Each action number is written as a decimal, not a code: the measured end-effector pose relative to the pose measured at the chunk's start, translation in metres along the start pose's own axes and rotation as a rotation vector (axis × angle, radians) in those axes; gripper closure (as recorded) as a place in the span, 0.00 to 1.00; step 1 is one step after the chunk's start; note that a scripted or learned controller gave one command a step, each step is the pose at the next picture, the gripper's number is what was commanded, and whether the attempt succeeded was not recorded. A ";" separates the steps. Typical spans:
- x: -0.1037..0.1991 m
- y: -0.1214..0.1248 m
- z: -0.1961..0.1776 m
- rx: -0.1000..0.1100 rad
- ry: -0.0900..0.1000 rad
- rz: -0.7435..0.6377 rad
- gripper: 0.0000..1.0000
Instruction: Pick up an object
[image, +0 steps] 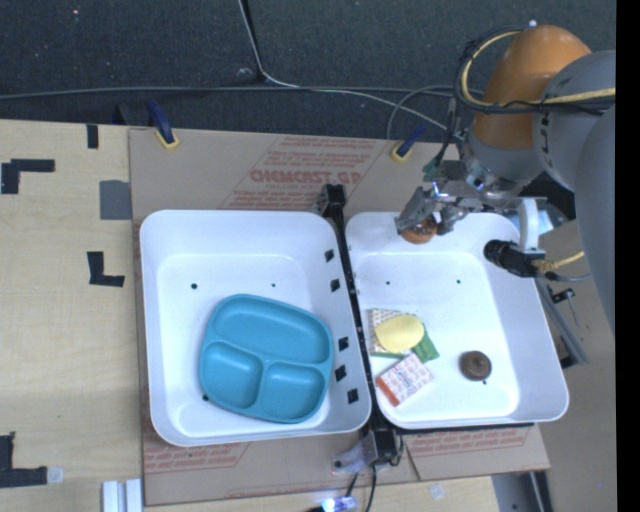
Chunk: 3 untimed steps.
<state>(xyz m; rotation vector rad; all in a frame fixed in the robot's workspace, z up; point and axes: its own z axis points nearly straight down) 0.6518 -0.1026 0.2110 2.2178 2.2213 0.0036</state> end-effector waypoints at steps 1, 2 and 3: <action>0.047 -0.002 -0.008 0.003 0.002 -0.004 1.00; 0.092 -0.016 -0.014 0.006 0.002 -0.004 1.00; 0.149 -0.032 -0.018 0.006 0.001 -0.004 1.00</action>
